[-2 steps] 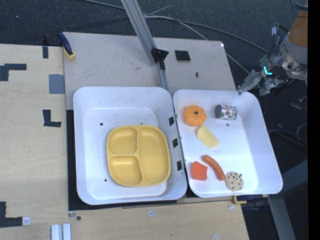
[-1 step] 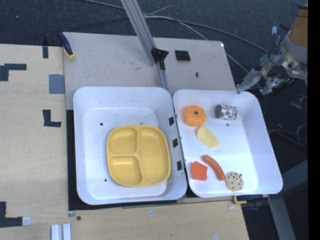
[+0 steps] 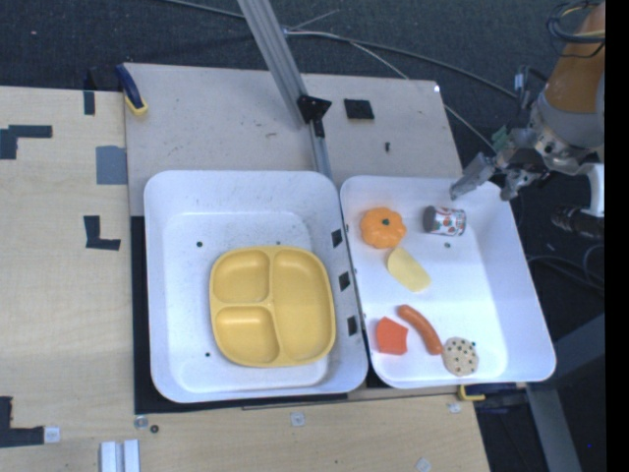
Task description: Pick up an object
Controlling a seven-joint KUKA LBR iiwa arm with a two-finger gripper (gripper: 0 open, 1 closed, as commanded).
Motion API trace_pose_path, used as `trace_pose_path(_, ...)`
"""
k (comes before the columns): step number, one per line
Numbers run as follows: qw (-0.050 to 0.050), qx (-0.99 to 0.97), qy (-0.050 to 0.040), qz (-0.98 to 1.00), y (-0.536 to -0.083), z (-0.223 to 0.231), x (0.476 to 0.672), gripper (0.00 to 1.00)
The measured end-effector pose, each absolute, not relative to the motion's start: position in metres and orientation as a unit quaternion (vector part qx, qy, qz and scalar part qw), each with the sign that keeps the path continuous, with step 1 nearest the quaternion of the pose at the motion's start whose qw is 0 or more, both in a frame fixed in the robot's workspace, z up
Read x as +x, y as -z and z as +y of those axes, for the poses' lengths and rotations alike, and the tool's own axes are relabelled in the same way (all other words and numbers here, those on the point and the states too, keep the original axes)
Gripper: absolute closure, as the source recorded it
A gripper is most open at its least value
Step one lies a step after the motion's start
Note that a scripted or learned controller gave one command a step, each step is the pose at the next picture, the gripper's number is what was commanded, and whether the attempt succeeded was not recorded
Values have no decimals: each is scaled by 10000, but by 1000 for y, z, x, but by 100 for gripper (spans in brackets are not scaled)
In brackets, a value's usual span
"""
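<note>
Bench point(image 3: 236, 116) with two white bins and the arm point(image 3: 575, 77) over the right bin's far right corner.

Taking the right bin point(image 3: 511, 293) as landmark: the left bin point(image 3: 177, 264) lies touching its left side and holds a yellow divided plate point(image 3: 272, 305). Inside the right bin are a pumpkin point(image 3: 382, 227) far left, a can point(image 3: 445, 221) beside it, a pale yellow piece point(image 3: 408, 269) at the middle, and a sausage point(image 3: 421, 329), red block point(image 3: 391, 336) and cookie point(image 3: 459, 356) along the near edge. The gripper point(image 3: 482, 177) hangs above the far right rim, just past the can, holding nothing; its jaws' spread cannot be told.
</note>
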State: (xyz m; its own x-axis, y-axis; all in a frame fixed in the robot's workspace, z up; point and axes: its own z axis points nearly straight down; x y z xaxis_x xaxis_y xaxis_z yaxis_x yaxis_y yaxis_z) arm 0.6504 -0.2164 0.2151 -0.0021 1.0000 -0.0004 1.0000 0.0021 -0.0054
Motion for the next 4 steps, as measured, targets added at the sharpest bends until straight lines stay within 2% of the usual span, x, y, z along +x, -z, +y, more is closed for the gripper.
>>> trace_pose_path(1,14,-7062,-21,-7080,-156,-220,658,0)
trace_pose_path(2,29,-7062,-26,-7080,-91,-214,654,0)
trace_pose_path(3,-14,-7056,-9,-7086,-107,-214,656,100)
trace_pose_path(4,-25,-7063,15,-7079,-169,-207,658,100)
